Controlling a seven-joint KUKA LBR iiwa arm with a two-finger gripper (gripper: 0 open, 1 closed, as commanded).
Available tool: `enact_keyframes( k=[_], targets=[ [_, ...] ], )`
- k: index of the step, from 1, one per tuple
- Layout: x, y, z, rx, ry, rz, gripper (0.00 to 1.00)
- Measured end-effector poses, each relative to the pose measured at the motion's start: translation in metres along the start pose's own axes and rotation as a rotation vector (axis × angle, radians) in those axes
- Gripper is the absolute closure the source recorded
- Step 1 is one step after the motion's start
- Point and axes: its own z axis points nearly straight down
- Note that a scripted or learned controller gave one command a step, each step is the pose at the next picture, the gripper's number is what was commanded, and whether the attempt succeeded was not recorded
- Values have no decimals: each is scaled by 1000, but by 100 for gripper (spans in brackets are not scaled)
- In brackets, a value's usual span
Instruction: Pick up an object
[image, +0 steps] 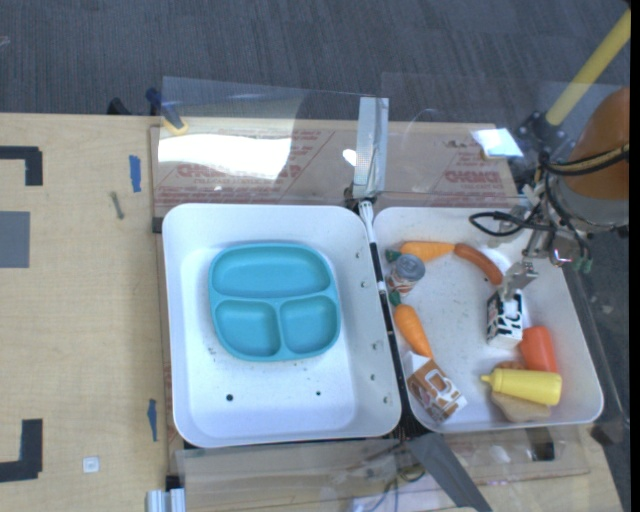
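We cannot tell if the metal fingers (519, 277) are open above the small black-and-white carton (506, 320), and they might bump the red plastic pepper (538, 349) beside it.

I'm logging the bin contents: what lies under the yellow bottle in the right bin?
Under the yellow bottle lies a tan piece, sticking out at its near side. The bottle covers the rest of it, so I cannot tell what it is.

The left bin (190, 300) is open around the blue tray (272, 300); the right bin (580, 400) is crowded, with bare floor mid-bin.
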Motion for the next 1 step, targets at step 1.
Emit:
enact_keyframes(
  k=[1],
  targets=[
    [2,-1,0,3,-4,49,0]
  ],
)
